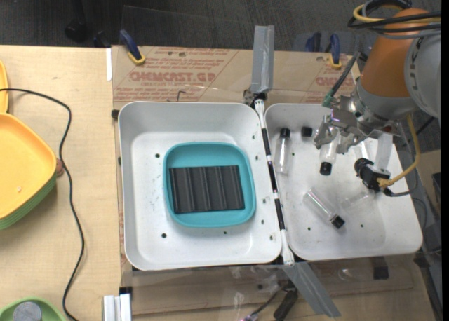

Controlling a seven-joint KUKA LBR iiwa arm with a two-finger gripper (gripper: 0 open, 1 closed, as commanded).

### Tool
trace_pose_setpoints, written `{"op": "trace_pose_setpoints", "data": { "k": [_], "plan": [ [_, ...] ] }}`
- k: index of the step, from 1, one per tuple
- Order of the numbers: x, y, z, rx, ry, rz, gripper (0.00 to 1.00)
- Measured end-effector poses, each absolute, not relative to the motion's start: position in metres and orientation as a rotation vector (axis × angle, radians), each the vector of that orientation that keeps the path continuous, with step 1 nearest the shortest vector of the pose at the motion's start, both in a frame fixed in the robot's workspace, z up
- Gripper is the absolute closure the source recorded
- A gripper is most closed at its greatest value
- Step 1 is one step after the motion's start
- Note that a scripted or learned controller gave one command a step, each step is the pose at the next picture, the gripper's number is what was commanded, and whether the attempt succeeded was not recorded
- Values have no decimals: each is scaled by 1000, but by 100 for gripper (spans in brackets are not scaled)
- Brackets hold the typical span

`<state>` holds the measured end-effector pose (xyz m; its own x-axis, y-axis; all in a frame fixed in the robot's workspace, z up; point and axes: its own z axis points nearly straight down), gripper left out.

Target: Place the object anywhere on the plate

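Landmark: the teal rectangular plastic plate (209, 185), one, with a dark ribbed inset, lying in the middle of the left white bin (140, 235)
White shallow bins: two, side by side on the bench (77, 242); the left holds the plate, the right white bin (393, 239) lies just to the right of it
Clear plastic vials with black caps: three that can be told apart, all in the right bin, right of the plate and apart from it
First vial (282, 150): nearest the plate, lying along the left wall of the right bin, cap pointing away from the camera
Second vial (324, 209): further right and lower, lying at a slant, its black cap at the lower right end
Third vial (326, 162): right of the first, its black cap at the bottom, right under the claw
Small loose black cap (307, 131): one, right of the plate's upper edge, near the far wall of the right bin
Claw (335, 146): over the right bin, well right of the plate; whether it is released or clenched on the third vial cannot be told
Arm (400, 67): one, grey with an orange band, reaching in from the right
Yellow and green dishes (21, 172): a stack far left of the plate, on the bench
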<state>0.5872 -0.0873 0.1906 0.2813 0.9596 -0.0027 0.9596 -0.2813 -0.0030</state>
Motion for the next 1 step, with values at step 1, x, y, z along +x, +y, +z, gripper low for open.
{"op": "trace_pose_setpoints", "data": {
  "k": [1],
  "plan": [
    [587,-87,191,-2514,-1883,6,0]
  ]
}}
